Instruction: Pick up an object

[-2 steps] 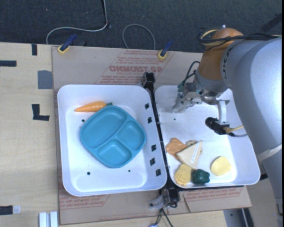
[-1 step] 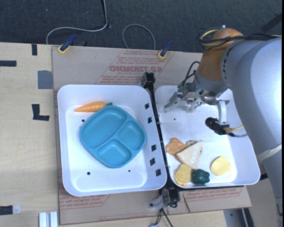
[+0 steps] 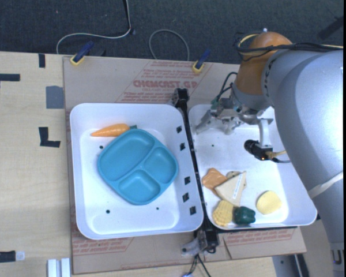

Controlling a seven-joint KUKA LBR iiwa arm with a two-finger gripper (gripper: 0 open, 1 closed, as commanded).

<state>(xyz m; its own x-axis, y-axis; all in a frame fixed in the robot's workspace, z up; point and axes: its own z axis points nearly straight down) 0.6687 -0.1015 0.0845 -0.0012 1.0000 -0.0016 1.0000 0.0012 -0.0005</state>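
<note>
Your gripper (image 3: 222, 117) hangs at the far end of the right bin (image 3: 294, 209), its state not discernible, so bring it nearward over the yellow piece (image 3: 269, 201), which lies apart from the cluster, before descending to grasp.

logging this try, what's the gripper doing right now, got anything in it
Gripper: over the far end of the right-hand shallow white bin; open or shut cannot be told, and nothing is visibly held.
</note>
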